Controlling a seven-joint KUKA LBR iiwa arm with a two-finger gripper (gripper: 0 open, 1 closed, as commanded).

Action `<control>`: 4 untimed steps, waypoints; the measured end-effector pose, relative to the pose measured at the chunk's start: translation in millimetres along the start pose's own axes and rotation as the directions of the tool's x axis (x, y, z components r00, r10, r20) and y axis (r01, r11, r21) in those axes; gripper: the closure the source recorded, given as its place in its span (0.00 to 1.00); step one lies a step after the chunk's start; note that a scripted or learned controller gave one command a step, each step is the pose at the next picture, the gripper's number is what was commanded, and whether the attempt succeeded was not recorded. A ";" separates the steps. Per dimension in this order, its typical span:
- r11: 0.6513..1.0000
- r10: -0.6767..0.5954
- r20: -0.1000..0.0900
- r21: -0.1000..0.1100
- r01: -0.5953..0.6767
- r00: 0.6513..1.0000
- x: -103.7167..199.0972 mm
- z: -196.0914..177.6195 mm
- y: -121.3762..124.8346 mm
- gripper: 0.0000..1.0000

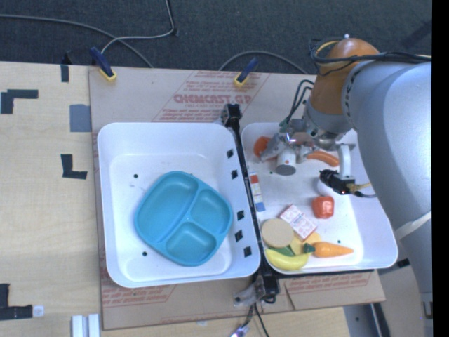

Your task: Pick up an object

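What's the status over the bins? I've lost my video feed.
Gripper low over the right bin's far end, nothing seen held. Carrot, banana, red toy loose in the near half. Blue plate in the left bin.

This was a robotics lab: 2 white bins [112, 188] sat on a cardboard sheet [203, 97] clamped to a wooden bench [42, 209], cables [168, 20] trailing over grey carpet.

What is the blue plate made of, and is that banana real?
The blue plate looks like smooth moulded plastic: even colour, rounded compartments, a soft sheen. The banana is probably a plastic toy, judging by its uniform yellow, glossy skin and green tip, though I cannot be sure.
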State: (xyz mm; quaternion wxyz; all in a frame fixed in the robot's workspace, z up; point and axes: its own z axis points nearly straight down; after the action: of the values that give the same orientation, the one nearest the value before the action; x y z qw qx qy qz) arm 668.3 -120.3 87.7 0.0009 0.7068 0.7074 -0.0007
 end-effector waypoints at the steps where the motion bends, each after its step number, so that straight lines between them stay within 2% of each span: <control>1: 1.000 0.000 0.000 -0.001 0.000 1.000 20.5 2.3 0.4 0.00; 3: 1.000 0.000 0.001 -0.001 0.000 1.000 22.3 2.4 0.3 0.00; 4: 1.000 -0.001 0.004 0.003 0.001 1.000 20.7 -7.9 -0.5 1.00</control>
State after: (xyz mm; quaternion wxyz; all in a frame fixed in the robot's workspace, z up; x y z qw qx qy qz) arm 667.8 -99.5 95.5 0.0014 0.7066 0.7076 -0.0032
